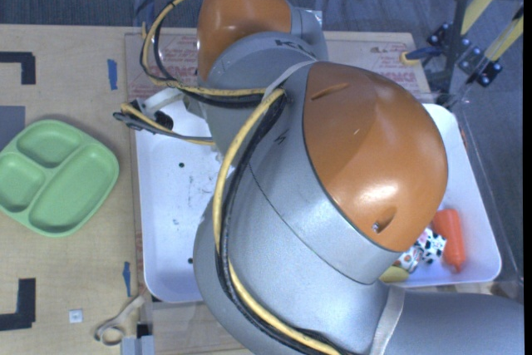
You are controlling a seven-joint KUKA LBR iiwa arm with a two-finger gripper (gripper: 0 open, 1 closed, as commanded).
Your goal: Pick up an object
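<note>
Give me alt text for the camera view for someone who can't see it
A grey and orange robot arm looms over two white bins, blocking most of them. An orange carrot and a black-and-white toy lie in the right bin; a green divided plate sits on the bench.

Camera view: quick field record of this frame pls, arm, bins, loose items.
arm: grey and orange body fills centre of view, covering much of both bins
left bin: white floor visible, scuffed
right bin: corner visible
right bin contents: orange carrot-like item; black-and-white spotted item beside it
outside bins: green divided tray on bench, at left
pincer: hidden by arm
</note>
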